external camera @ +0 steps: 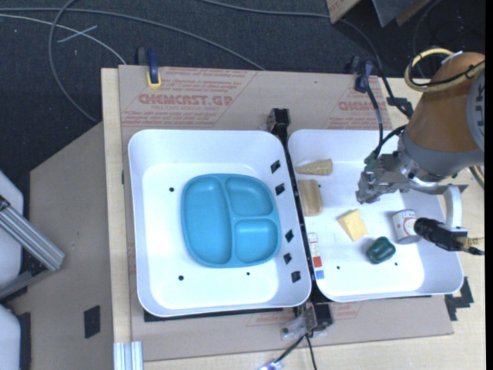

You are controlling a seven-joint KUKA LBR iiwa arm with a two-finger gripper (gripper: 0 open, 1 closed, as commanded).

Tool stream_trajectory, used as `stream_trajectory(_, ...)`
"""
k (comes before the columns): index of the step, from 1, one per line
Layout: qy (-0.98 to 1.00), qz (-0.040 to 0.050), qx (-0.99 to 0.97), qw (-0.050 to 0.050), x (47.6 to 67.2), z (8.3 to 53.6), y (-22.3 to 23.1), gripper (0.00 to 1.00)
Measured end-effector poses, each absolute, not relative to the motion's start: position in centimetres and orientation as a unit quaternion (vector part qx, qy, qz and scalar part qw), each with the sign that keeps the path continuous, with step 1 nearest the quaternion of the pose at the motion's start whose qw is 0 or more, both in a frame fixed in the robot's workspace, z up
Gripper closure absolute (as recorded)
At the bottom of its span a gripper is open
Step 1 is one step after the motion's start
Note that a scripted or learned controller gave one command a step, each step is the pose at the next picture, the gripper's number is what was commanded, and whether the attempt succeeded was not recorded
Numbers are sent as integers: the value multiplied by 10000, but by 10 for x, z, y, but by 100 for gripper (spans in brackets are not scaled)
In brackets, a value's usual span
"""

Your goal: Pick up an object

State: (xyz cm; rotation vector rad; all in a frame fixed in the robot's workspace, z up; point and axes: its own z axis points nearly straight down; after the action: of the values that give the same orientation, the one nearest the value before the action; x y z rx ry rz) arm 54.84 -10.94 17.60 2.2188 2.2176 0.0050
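My gripper point(373, 186) hangs over the right bin point(439, 280), above its middle, with the grey and orange arm reaching in from the right. Just below and left of it a yellow wedge point(353, 224) lies on the bin floor. A dark green rounded object point(380, 250) rests further toward the front. A small white object with red marks point(403, 223) sits to the right of the wedge. Two tan pieces lie on the bin's left side, one point(316, 166) at the back and a longer block point(310, 196) below it. Nothing shows held in the gripper.
The left bin point(150, 206) holds a blue divided plate point(230, 219). A small printed card point(315, 254) lies by the right bin's left wall. Black clips line the divider between the bins. Cables run across the dark floor behind the bench.
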Motion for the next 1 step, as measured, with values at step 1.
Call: stream_trajectory(1,7076,22,7066,29,550,230,-110,100)
